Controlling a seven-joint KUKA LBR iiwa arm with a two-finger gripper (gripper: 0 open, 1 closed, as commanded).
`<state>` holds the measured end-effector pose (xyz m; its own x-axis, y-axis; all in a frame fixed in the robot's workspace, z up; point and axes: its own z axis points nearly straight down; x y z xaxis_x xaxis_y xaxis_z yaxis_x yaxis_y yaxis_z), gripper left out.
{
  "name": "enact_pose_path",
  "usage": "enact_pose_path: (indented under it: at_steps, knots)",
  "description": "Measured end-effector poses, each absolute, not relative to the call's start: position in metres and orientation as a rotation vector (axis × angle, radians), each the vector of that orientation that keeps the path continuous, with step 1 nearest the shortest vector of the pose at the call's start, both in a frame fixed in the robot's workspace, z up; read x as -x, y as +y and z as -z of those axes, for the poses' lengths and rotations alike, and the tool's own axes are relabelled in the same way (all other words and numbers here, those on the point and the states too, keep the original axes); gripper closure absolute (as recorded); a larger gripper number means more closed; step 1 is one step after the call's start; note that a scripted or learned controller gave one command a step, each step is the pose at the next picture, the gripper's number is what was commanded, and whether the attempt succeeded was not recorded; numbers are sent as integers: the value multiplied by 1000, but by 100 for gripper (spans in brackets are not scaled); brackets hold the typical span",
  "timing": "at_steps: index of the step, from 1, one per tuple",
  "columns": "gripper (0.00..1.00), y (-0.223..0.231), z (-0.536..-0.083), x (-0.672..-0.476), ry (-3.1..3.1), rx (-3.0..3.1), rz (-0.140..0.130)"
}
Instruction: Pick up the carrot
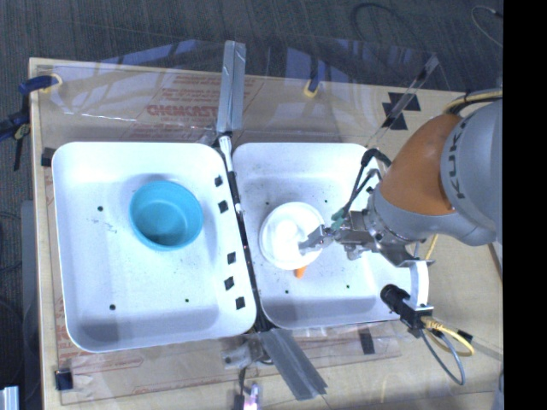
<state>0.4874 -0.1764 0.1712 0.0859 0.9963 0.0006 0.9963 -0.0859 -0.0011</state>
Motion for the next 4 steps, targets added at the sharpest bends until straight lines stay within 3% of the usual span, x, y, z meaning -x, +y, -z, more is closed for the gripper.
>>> enact_pose_path:
  at_steps: [1,2,3,4]
  knots:
    - [0,-161,-100,-507,-1818,2556,21]
    - [100,-160,-111,-509,-1829,2553,26]
    - [0,-161,-111,-509,-1829,2553,26]
    - [0,-188,-184,-538,-1638,2678,-1]
